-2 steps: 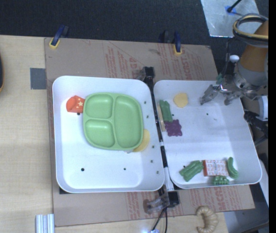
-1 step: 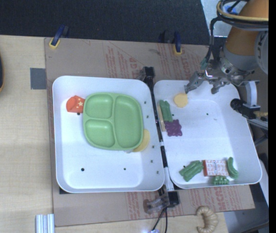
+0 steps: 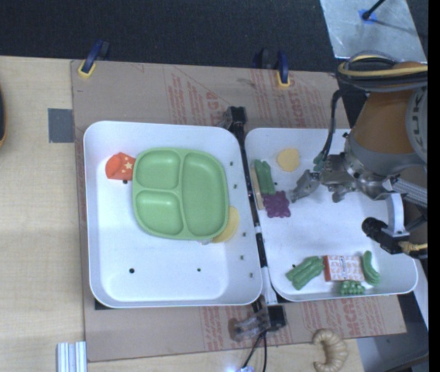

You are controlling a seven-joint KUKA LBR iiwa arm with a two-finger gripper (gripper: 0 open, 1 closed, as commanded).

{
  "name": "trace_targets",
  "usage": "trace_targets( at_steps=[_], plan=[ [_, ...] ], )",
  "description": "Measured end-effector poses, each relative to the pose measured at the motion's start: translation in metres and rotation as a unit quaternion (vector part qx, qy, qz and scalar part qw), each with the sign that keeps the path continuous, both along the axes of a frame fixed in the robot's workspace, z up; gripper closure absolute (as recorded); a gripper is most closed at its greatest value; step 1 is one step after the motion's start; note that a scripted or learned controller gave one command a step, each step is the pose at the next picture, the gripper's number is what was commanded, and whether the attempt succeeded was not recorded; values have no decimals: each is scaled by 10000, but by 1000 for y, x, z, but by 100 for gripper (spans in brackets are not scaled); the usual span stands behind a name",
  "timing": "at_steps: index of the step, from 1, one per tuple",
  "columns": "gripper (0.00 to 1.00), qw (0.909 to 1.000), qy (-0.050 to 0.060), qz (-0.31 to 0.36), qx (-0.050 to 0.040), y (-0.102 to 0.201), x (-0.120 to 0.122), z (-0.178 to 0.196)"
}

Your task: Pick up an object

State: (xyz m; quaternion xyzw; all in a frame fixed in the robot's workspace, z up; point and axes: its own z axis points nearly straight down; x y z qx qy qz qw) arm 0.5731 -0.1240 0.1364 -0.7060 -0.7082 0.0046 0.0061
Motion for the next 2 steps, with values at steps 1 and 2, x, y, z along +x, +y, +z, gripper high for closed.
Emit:
trace_targets(
  at_steps=[1,2],
  plan=[
    [0,10000,-38,17,-8,22,-4,-47],
    [100,10000,-56,15,-16,20,-3,-33]
  ],
)
